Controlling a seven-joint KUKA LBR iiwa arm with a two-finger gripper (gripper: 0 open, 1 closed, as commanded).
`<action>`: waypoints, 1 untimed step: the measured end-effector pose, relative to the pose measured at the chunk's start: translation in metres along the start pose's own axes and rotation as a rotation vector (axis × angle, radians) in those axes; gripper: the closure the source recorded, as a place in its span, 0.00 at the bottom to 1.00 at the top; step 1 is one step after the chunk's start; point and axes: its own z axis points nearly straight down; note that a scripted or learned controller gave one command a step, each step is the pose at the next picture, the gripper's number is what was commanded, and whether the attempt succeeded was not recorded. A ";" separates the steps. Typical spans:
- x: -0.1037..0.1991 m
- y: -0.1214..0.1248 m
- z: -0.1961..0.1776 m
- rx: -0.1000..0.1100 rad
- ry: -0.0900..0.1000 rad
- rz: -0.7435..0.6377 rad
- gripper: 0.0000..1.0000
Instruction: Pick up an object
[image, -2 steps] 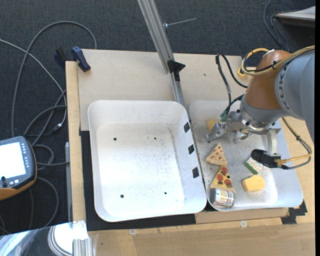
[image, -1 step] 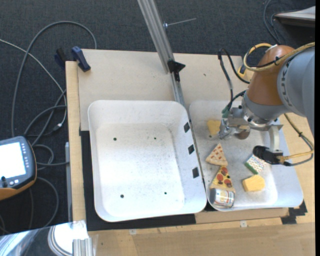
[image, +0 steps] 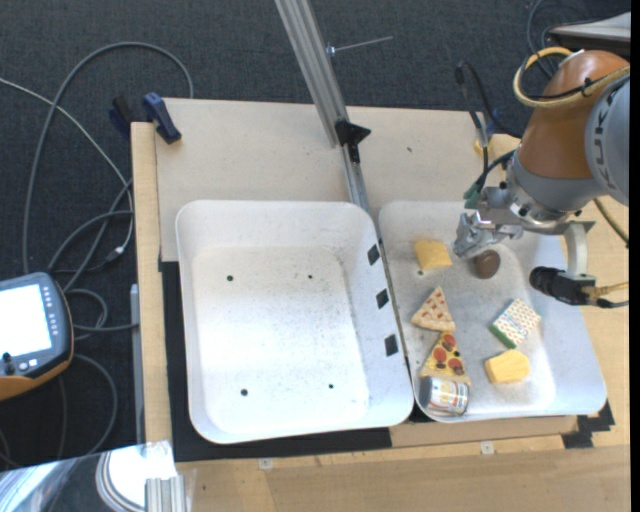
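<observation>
- Toward the back of the right bin (image: 590, 385), a small brown round object (image: 486, 264) lay on the white floor, just below and to the right of the claw (image: 470, 238).
- Whether the claw's fingers were spread or pressed together could not be told from the overhead view; nothing was seen pinched between them.
- A pale yellow cheese-like block (image: 432, 254) lay just left of the claw, near the bin's rear left part.
- Two toy pizza slices sat further forward: one pizza slice (image: 434, 311) at mid-bin, and a second pizza slice with toppings (image: 443, 353) just in front of it.
- A small can (image: 444, 396) lay on its side at the front left corner, touching or almost touching the second slice.
- A green-and-white patterned block (image: 515, 322) and a yellow block (image: 508, 367) lay close together on the right side.
- The grey arm with its orange band (image: 560, 130) reached in from the right.
- The left bin (image: 200, 225) sat beside the right one on the desk (image: 250, 150).
- A blue clamp (image: 160, 115) gripped the desk's far left corner.
- A metal rail (image: 315, 70) ran slantwise from the top down between the bins.
</observation>
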 end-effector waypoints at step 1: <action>0.004 -0.007 -0.053 0.001 0.001 -0.001 1.00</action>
